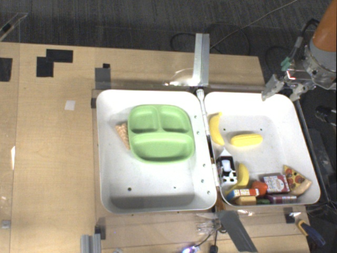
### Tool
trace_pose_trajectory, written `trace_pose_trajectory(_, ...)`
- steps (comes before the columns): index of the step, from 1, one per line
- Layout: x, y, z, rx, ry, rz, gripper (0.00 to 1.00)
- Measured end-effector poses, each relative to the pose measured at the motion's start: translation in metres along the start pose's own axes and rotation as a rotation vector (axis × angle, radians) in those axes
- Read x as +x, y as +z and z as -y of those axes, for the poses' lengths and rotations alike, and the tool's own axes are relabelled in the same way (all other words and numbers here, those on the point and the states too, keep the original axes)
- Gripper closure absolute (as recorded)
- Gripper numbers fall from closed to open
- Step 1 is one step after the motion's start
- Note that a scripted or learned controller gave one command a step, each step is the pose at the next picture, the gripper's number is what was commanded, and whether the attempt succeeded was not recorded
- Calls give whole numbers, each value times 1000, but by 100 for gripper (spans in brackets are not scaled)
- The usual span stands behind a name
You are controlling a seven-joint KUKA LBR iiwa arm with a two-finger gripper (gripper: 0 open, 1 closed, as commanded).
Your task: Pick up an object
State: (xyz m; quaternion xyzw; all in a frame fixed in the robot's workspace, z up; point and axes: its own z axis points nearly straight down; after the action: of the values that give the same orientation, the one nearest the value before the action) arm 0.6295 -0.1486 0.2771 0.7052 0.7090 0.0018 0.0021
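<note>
**Cluttered near corner, gripper raised at the far right**

Nearest the camera, small items crowd the right bin's (295, 109) near edge: a red packet (275, 183), a pizza slice toy (296, 179) and a black-and-white carton (227, 168). Largest is the left bin (113, 183), holding a green divided plate (160, 132). Farther back in the right bin lie a yellow block (246, 140) and a banana (215, 128). The gripper (281, 88) hovers over the right bin's far rim, fingers spread, pinching nothing.

dark carpet (105, 9) behind pale wooden bench (47, 157)
</note>
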Motion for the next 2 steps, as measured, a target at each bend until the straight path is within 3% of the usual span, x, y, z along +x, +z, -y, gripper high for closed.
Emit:
trace_pose_trajectory(1, 57, 95, 15, 2, -52, -1, 0)
trace_pose_trajectory(2, 54, 180, 21, -1, -220, -1, 0)
